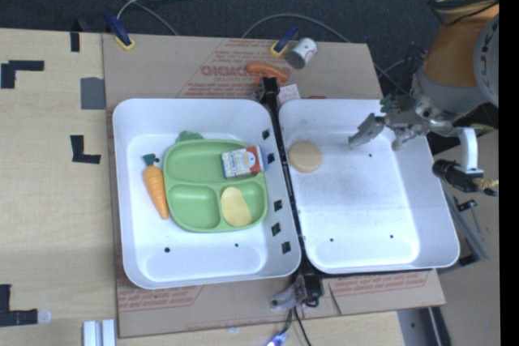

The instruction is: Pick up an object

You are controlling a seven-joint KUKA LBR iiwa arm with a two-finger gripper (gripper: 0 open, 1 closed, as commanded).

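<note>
Camera view, Ana: where is the gripper (383, 134)?

Over the upper right part of the right bin (422, 243), reaching in from the right. Its two fingers are spread apart, one pointing down-left, the other shorter, nearer the bin's right wall.

Anything between them?

Nothing; only the bin's white floor shows in the gap. Whether the tips touch the floor I cannot tell.

And the things to pick?

A round tan piece (306, 155) lies in the same bin, near its left wall, well apart from the fingers. The left bin (134, 174) holds a green tray (195, 166) with a small carton (239, 163) and a yellow piece (236, 207) in its compartments. A toy carrot (155, 187) lies just beside the tray's left edge.
</note>
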